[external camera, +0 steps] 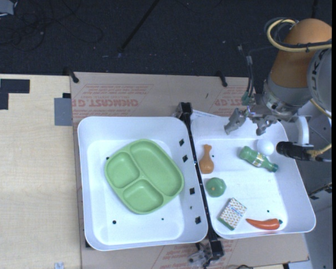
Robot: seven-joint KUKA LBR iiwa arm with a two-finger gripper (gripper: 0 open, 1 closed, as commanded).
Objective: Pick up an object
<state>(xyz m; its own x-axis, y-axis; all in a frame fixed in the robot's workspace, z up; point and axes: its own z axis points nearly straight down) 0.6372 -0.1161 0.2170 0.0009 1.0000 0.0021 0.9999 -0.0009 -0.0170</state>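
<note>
Nearest the camera, along the front edge of the right bin [302,206], lie a red chili pepper [264,223] and, just left of it, a small patterned box [232,213] turned at an angle. Farther back, near the divider between the bins, sits a green round fruit [215,187], and beyond that an orange gourd-shaped piece [206,159] with its narrow neck pointing toward the back edge. Toward the right side of this bin a green bottle [257,158] lies on its side, with a white ball [265,147] touching its far side. The hand [247,122] hangs over the back edge of the right bin, apart from every object, its two fingers [233,122] spread open and nothing between them; the grey arm with its orange band rises behind it at the right. In the left bin [92,150] a green divided plate [143,176] with three compartments rests near the middle, skewed to the bin walls. Both bins sit on a brown cardboard sheet [129,94] on the pale wooden worktop [28,178].
</note>
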